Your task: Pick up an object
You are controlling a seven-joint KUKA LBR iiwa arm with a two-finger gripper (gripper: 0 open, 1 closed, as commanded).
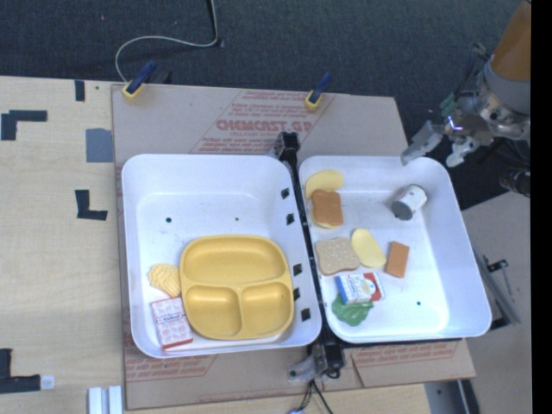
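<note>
A cardboard-topped bench carries two white bins. In the right bin [457, 231], a grey-and-white cylinder [408, 202] lies near the far right corner, the closest candidate. The gripper [438, 140] hovers just outside that corner, its fingers spread with nothing between them. This looks like the approach step: next, descend over the cylinder. The arm is cropped at the frame's edge.

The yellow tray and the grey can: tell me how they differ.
The yellow tray lies in the left bin; the grey can lies in the right bin. The tray is much the larger, taking up much of its bin's floor, while the can is among the smallest things there. The tray is flat with three compartments; the can is a short cylinder tipped on its side. Neither is between the gripper's fingers.
</note>
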